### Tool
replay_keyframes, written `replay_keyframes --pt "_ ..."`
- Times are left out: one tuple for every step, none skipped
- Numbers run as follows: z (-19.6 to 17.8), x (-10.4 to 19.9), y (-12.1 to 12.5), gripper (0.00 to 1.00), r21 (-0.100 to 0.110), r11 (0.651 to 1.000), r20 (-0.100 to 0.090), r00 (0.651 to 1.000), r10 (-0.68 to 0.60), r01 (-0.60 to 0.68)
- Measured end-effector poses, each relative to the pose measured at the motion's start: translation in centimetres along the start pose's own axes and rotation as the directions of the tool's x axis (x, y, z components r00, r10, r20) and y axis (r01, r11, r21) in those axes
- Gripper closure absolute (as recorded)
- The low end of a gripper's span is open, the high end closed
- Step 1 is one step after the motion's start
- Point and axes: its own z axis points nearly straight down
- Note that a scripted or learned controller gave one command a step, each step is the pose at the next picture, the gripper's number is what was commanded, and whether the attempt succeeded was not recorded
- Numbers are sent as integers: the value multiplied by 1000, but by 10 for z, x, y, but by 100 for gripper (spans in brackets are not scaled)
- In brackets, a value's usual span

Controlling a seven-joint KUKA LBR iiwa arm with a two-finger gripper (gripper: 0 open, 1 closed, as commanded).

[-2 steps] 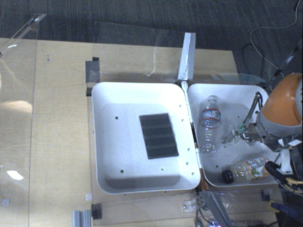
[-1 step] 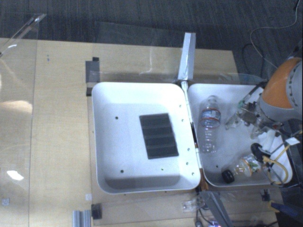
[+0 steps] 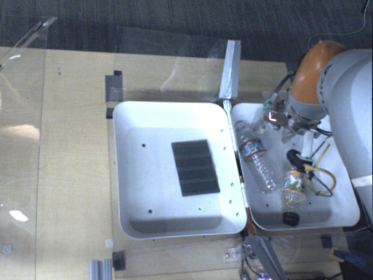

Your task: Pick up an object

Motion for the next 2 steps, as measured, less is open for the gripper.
replay_keyframes --pt "-72 -2 -21 0 2 999 0 999 48 -48" --pt "-2 -50 -59 0 -3 991 0 991 -130 130"
